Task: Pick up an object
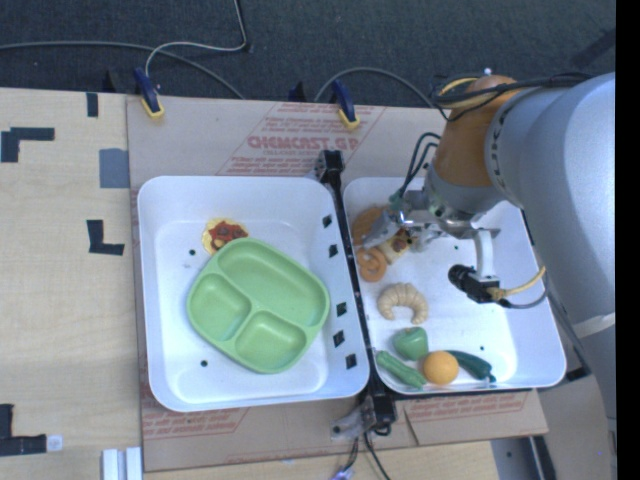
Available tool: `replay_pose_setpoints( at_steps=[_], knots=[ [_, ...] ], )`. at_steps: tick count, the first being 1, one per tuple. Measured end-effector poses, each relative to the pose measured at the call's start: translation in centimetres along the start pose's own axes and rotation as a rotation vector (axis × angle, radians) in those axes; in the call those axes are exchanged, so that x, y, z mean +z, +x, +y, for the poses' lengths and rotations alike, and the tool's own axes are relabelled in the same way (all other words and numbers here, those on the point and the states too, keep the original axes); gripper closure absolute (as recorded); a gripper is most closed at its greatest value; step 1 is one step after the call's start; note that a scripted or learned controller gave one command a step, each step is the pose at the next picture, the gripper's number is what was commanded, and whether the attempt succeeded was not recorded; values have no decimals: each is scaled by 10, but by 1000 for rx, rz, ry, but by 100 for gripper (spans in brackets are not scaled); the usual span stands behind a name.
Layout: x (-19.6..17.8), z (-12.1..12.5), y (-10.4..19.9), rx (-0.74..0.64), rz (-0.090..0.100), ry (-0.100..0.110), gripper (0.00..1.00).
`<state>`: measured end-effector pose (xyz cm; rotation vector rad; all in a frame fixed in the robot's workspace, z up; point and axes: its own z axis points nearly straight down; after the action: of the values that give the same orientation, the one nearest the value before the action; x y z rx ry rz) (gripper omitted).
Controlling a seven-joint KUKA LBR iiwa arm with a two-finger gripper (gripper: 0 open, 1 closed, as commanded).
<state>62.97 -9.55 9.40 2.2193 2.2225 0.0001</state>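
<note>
Your gripper [392, 230] sits low in the right bin [520, 358]; finger state, you cannot tell. Brown pieces [372, 260] touch its tip; croissant [403, 301] lies just below.

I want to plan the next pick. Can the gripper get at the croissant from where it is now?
Probably yes. The croissant lies alone on bare floor of the right bin, nothing on top of it, and the gripper is just above the bin nearby.

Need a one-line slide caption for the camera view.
Gripper low over a brown item in the right bin; croissant nearby.
</note>
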Motion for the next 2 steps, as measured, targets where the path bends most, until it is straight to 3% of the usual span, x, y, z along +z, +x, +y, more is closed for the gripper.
replay_pose_setpoints(
  at_steps=[1,2],
  knots=[
    [8,34,-2,4,4,28,0],
    [9,34,-2,4,3,28,0]
  ],
)
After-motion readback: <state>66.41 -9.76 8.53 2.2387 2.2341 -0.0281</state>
